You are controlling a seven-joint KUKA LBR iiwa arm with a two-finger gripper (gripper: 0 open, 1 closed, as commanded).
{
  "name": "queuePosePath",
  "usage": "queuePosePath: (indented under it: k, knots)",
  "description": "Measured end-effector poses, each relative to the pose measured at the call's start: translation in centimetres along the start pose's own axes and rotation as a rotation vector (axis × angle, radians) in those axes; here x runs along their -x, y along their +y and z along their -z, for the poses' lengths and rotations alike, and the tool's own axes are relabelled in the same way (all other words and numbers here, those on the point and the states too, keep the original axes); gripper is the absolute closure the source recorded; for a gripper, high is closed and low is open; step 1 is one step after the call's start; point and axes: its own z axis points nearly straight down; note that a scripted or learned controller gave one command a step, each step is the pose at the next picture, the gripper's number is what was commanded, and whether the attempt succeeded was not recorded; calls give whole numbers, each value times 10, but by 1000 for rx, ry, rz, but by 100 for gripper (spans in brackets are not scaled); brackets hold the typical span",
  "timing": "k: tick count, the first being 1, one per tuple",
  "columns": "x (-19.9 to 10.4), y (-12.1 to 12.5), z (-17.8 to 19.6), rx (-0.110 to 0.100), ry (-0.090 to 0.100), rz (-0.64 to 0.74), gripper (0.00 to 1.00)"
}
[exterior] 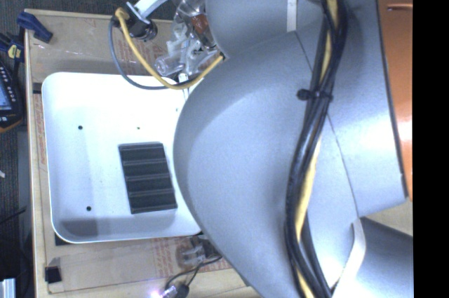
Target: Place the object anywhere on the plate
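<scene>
Jaws sit at the tip of the bulky grey robot arm (pixel 280 149), over the top edge of the shallow white plastic bin (pixel 63 100); I cannot tell whether they are parted or closed. A flat black ribbed rectangular block (pixel 147 177) lies on the bin's floor, well apart from them.

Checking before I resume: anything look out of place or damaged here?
Nothing looks spilled or damaged. The dark ribbed block lies flat in the white bin, apart from the gripper near that bin's upper rim. The arm covers the view's right side.
</scene>
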Motion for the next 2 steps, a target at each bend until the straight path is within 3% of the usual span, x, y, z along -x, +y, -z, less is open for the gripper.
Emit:
queuePosePath:
  k: [1, 2]
  knots:
    - [59, -44, -48, -2, -4, 207, 100]
    - [8, -13, -145, -3, -6, 258, 100]
